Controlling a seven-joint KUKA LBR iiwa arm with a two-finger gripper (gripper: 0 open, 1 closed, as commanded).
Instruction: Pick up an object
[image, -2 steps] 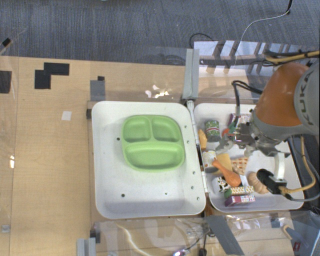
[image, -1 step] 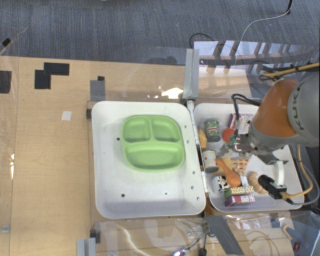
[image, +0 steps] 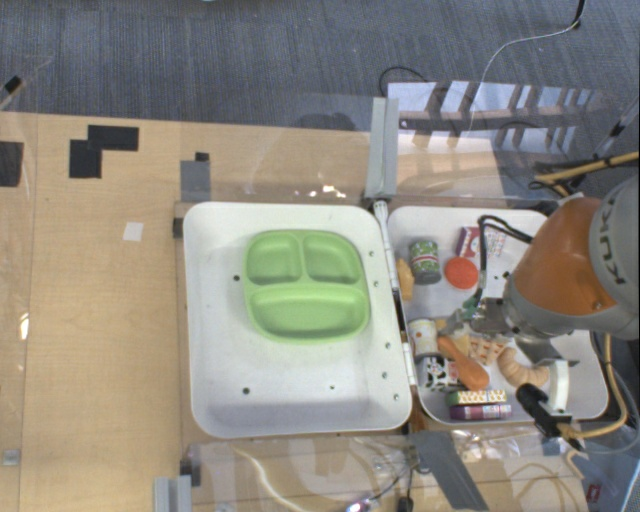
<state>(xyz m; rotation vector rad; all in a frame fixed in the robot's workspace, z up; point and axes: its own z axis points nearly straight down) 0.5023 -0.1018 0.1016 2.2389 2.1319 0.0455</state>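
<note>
right, i've got the arm low over the right bin, above the clutter near the orange carrot and the can. i can't tell the tool's state. next, i'd pick 1 target and descend squarely.
</note>
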